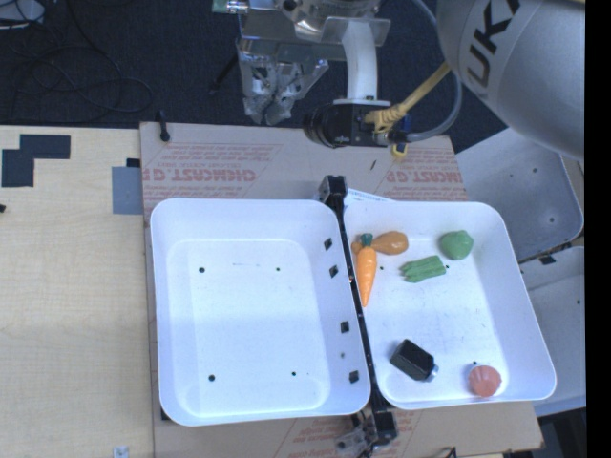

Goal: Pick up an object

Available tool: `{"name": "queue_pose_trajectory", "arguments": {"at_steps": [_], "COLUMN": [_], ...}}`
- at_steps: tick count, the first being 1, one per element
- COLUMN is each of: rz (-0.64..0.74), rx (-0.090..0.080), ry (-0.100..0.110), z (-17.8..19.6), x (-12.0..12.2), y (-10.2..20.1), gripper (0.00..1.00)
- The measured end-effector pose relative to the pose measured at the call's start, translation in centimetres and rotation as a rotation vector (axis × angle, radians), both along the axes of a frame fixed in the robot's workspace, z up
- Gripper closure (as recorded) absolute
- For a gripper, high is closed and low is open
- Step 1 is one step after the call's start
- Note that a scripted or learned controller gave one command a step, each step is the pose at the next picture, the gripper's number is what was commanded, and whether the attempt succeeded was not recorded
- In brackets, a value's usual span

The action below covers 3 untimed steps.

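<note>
The right bin (496, 322) holds several objects. An orange carrot (365, 275) lies along its left wall, with an orange lump (390, 243) touching its top end. A green oblong piece (423, 269) and a rounded green piece (456, 244) lie toward the far right. Near the front sit a black block (413, 360) and a reddish ball (484, 381). My gripper (275, 98) hangs high above the bench, beyond the far edge of the left bin, away from all the objects. I see nothing in it.
The left bin (162, 256) sits beside the right one, joined by a black divider with clips (344, 284). Both rest on a cardboard sheet (220, 170). The grey arm (516, 36) and its cables cross the top right.
</note>
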<state>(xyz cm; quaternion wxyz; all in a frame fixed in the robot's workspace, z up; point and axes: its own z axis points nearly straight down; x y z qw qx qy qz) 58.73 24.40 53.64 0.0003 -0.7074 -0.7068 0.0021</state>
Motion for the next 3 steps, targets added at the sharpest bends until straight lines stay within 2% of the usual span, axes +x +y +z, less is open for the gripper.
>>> {"name": "queue_pose_trajectory", "arguments": {"at_steps": [1,2,3], "rz": [0.006,-0.001,0.000], "rx": [0.002,-0.001,0.000], "ry": [0.002,0.002,0.001], "z": [0.2,-0.2,0.0], "x": [-9.6,-1.6,1.6], "y": [0.0,-0.1,0.0], "gripper": [1.00,1.00,1.00]}}
